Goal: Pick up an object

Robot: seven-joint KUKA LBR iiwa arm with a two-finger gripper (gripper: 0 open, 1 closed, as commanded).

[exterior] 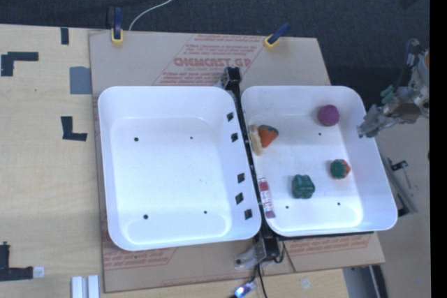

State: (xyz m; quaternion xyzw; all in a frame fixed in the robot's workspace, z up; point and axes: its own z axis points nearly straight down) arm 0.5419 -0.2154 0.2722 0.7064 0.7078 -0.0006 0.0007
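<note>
Beside right bin (pixel 349 223) rim: gripper (pixel 371 123) outside it, finger state indiscernible; purple ball (pixel 329 114), green block (pixel 302 186) lie untouched; pick not yet begun

2 glossy white plastic bins (pixel 167 98), matt brown cardboard sheet (pixel 209 59) (printed red), pale wood-grain bench (pixel 42 178)

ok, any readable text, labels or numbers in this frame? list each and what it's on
"CHEMCAST GP", red print on the cardboard sheet under the bins; reads only roughly.
Smaller red lines around it: too blurred to read.
Red print on the cardboard's front edge: unreadable.
Red-and-white stick in the right bin: any marking is too small to read.
</note>
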